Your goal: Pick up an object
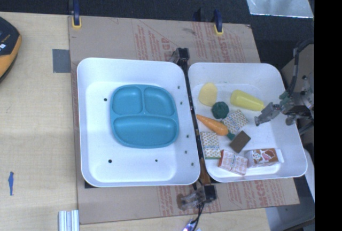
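While the gripper (265,116) hangs over the right bin (267,70) near its right wall, I can't tell if it's open or shut; too small and blurred, and nothing shows betw. its tips. Closest to it, just up-left, lies the yellow lemon-shaped piece (247,100). Further left sit the dark green ball (220,110) and the pale yellow piece (208,93); the carrot (212,124) lies left and a bit lower. Below-left is the dark brown block (240,141), w/ the red-and-white packets (264,157) under it near the bin's front edge.

Best target, in my judgement: the lemon-shaped piece, since it's nearest and has bare bin floor round it. Approach straight down, centred over its short axis, jaws wide, so the rounded body doesn't squirt out. Avoid the flat packets; little to grip.

The left bin (85,117), well apart to the left, holds a blue divided plate (144,116).
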Controlling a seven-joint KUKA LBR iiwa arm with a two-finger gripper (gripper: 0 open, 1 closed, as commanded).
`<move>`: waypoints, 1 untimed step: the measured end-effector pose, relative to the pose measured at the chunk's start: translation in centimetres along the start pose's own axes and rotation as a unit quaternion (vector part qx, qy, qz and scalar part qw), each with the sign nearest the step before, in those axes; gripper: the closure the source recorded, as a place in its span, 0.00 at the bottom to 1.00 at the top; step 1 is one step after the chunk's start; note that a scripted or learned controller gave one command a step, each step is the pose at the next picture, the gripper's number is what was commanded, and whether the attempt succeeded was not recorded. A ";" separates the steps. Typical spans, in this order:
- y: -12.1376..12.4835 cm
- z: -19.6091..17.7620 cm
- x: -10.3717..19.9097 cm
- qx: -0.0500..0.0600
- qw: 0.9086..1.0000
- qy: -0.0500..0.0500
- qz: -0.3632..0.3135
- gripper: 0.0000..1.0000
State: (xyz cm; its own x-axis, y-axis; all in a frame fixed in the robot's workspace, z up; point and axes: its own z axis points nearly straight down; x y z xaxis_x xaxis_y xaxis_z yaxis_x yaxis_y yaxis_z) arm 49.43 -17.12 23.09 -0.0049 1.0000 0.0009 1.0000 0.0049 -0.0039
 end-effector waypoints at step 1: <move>2.7 14.0 4.0 0.005 1.000 0.002 -0.002 0.00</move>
State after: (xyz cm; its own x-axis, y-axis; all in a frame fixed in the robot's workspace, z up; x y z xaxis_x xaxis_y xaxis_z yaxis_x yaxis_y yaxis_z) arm 52.07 -13.11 9.12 -0.0089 1.0000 0.0041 0.9999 0.0090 -0.0135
